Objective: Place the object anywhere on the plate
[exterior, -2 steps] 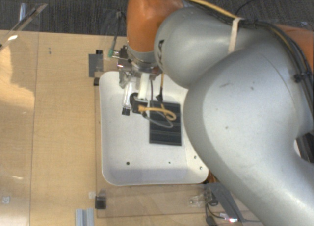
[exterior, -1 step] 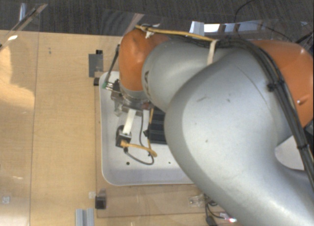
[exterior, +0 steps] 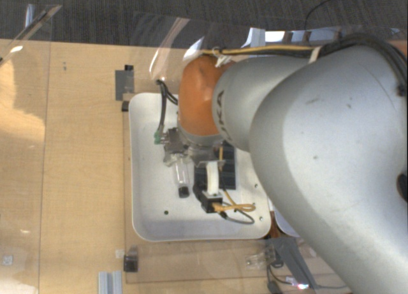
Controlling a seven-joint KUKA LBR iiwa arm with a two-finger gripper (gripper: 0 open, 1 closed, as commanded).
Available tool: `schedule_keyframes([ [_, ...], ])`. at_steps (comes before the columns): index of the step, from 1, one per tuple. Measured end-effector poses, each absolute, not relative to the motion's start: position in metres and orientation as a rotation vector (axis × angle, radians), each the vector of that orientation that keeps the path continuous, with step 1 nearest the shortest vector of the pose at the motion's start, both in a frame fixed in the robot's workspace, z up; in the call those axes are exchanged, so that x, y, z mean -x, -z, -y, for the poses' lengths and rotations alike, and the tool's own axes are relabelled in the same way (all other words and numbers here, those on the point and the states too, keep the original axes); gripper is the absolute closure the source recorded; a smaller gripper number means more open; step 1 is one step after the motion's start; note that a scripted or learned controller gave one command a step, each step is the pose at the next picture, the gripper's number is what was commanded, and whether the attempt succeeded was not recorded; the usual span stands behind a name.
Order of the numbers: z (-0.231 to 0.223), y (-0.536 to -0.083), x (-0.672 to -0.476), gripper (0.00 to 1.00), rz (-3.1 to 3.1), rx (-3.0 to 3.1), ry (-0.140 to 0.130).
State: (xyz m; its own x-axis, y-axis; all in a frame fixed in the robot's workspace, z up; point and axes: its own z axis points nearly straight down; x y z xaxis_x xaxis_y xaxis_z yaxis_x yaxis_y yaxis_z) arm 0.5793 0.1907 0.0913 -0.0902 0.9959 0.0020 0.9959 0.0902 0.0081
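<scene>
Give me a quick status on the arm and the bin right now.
Gripper low over the white bin, grip state unclear. No object seen between fingers. Arm blocks most of the view; plate and object not made out.

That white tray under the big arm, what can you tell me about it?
The white tray is a shallow bin with rounded corners and a low raised rim, looking like smooth plastic. It lies flat on the wooden bench. The grey arm with its orange band hangs over the tray and hides its right part. The pincer is low over the tray's floor, with a loop of yellow and black cable beside it.
</scene>
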Motion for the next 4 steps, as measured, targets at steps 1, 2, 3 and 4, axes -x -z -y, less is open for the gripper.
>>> schedule_keyframes([
  [1, -0.213, -0.187, -0.581, 1.0, -2.72, -1.564, -0.01],
  [2, -0.201, -0.094, -0.496, 1.0, -2.666, -1.654, -0.012],
  [3, -0.217, -0.253, -0.489, 1.0, -2.949, -1.069, -0.009],
  [4, -0.218, -0.409, -0.51, 1.0, -3.017, -0.835, -0.013],
])
